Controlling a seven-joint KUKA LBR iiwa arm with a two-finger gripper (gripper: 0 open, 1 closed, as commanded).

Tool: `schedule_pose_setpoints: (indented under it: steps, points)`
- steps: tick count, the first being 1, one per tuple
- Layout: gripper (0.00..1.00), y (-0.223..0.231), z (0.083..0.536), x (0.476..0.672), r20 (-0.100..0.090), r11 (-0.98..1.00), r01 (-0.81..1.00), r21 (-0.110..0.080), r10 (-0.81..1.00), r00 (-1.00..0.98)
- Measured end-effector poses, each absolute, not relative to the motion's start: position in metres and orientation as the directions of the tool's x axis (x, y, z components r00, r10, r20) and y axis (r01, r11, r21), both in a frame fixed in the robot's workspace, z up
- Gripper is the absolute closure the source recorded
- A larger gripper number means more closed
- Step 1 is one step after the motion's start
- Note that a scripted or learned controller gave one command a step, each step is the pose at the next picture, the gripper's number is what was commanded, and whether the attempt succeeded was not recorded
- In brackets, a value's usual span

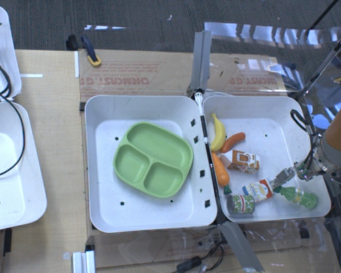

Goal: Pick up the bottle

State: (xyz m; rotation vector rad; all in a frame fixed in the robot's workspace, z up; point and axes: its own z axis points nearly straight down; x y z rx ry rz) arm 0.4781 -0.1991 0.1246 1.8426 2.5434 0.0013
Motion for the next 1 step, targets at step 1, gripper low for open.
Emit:
schedule_pose_setpoints:
  steps: [1]
  points:
    - [0.00,-0.2221,0.1805,0.4783,-0.001,0.383,0.924,0.001,0.924,-0.383]
